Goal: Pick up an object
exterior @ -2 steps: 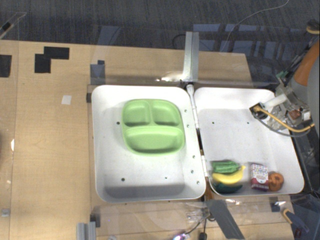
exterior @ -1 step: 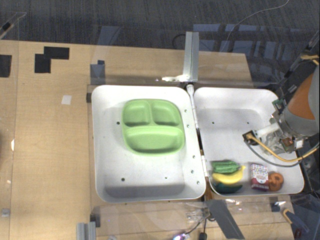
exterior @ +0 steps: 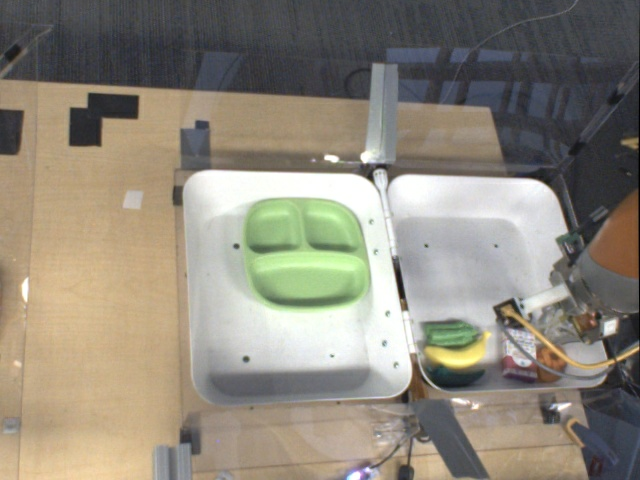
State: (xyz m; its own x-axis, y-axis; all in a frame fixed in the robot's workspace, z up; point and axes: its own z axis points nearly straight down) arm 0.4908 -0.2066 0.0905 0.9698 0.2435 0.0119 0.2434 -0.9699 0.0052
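You're at the approach step: the tool (exterior: 525,320), grip state I cannot tell, sits lower right in the right bin (exterior: 470,218), so next drop squarely onto the banana (exterior: 457,349) just left.

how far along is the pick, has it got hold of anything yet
Done: the grey arm's gripper has reached low over the near right corner of the right white bin. In hand: nothing visibly lifted; the yellow banana and the green item beside it lie on the bin floor, and a small dark packet sits by the gripper. Left: gripping and raising one object. The green divided plate sits in the left bin, untouched.
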